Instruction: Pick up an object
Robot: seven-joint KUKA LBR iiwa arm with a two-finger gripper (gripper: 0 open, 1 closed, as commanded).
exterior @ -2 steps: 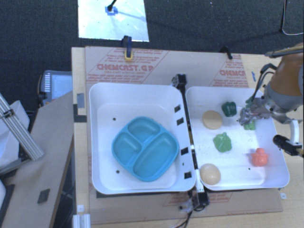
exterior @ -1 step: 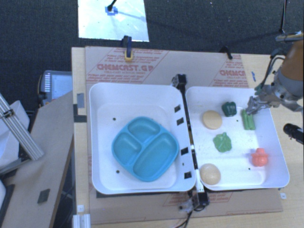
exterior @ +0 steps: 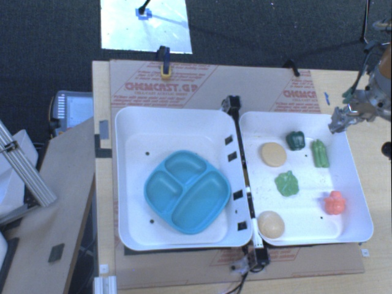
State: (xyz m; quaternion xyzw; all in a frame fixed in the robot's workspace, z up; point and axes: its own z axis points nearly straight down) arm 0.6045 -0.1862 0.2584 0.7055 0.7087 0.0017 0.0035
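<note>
The right bin (exterior: pixel 352 182) holds several small toy foods: a dark green pepper (exterior: pixel 296 140), a light green pod (exterior: pixel 320 153), a tan round disc (exterior: pixel 273 154), a green leafy piece (exterior: pixel 286 183), an orange-red piece (exterior: pixel 334 203) and a cream round piece (exterior: pixel 271 224). My gripper (exterior: pixel 340 120) hangs at the right bin's far right corner, above its rim, apart from every object. Nothing shows between its fingers. The arm enters from the right edge.
The left bin (exterior: pixel 131 133) holds a blue divided plate (exterior: pixel 187 191). A black clip strip (exterior: pixel 236 146) joins the two bins. Cardboard lies under the bins. A yellow clamp (exterior: pixel 165 63) sits at the bench's far edge, and a grey panel (exterior: pixel 146 17) lies on the floor beyond.
</note>
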